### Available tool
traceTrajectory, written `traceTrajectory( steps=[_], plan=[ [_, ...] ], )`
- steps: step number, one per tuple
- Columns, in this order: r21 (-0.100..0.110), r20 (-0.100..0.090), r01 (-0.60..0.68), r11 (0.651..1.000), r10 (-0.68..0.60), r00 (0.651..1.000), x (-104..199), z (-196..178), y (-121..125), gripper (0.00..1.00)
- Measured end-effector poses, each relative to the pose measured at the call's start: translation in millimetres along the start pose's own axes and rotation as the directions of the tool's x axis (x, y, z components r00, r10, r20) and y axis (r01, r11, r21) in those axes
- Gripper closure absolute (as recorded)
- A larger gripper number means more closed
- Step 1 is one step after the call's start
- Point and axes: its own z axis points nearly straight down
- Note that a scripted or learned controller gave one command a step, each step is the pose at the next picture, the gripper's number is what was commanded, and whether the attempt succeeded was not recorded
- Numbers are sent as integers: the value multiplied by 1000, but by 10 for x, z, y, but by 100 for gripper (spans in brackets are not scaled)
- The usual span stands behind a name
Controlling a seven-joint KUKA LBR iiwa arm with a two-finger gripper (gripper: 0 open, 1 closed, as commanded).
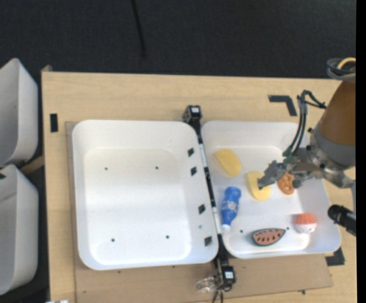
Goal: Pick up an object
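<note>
Wooden bench bears two white bins side by side.

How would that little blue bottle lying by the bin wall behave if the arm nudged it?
The small blue plastic bottle with a white cap lies on its side, so it would probably roll. It looks small and likely light. Resting near the right white bin's wall, it may just press against it.

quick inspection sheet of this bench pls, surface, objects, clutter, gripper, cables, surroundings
surface: wooden bench bearing a left bin and a right bin
job's things: in the right bin, yellow oval, yellow chunk, blue bottle, orange pretzel shape, watermelon slice, red and white piece
clutter: nothing seen
gripper: gripper over the right bin, beside the yellow chunk; hold not confirmed
cables: dark cable along the arm
surroundings: white containers left of the bench, dark floor
</note>
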Motion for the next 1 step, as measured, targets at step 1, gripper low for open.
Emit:
traceTrajectory(
  steps=[1],
  plan=[
    [5, -2, 4, 1000, -4, 1000, 456, 712, 479, 0]
  ],
)
